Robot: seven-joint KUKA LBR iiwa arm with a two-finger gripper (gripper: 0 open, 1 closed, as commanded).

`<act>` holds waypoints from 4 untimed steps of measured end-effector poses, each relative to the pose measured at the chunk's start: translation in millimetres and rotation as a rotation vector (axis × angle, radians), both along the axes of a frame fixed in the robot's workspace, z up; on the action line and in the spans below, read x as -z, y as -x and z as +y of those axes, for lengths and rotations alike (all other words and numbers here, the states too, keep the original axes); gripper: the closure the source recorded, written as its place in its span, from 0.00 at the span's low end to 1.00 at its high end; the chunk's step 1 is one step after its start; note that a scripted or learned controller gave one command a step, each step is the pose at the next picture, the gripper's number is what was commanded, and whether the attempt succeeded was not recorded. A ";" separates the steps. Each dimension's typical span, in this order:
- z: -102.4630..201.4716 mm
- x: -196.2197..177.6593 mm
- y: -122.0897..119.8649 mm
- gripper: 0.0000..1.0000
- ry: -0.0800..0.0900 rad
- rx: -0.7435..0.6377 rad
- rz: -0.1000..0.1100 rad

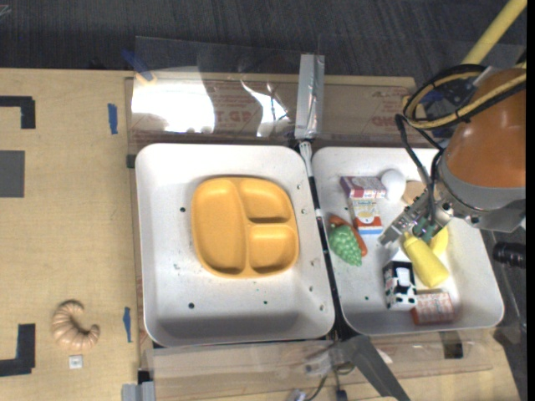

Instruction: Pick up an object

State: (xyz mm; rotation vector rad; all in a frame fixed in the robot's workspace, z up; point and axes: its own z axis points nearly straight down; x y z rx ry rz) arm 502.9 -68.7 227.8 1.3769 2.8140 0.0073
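Bench [67, 224] of pale board carries two white bins side by side. The left bin [159, 249] holds a yellow divided tray [245, 225] and nothing for the arm to grab nearby. The right bin [481, 295] holds the clutter. The arm [489, 157], grey with an orange band, reaches in from the right and hangs over this bin. The gripper [411, 224] sits low, just beside the upper end of a yellow bottle [426, 257] that lies tilted. Whether it is released or clenched cannot be told, and nothing is seen grasped.

Judging from this, the step in hand is closing in on a pick, most likely the bottle. To do it well, the gripper should centre across the bottle's narrow width, not along its length, and go down far enough to seat before lifting. Close neighbours could snag: a black-and-white carton [400, 282] touches the bottle's lower side, and a pink packet [432, 307] lies just below.

Further left lie a green berry-like toy [346, 245], a small box [366, 203] and a white ball [391, 179].

The arm's bulk hides the bin's upper right corner, and the gripper covers part of the bottle's top. Box labels are too small to read. A tan curled toy [75, 324] lies on the bench, well apart.
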 end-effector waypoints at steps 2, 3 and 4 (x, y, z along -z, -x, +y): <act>54.0 26.6 16.2 1.00 -0.003 0.428 0.011; 2.5 0.1 18.9 1.00 -0.001 0.424 0.005; -47.0 97.5 21.9 1.00 -0.002 0.464 0.003</act>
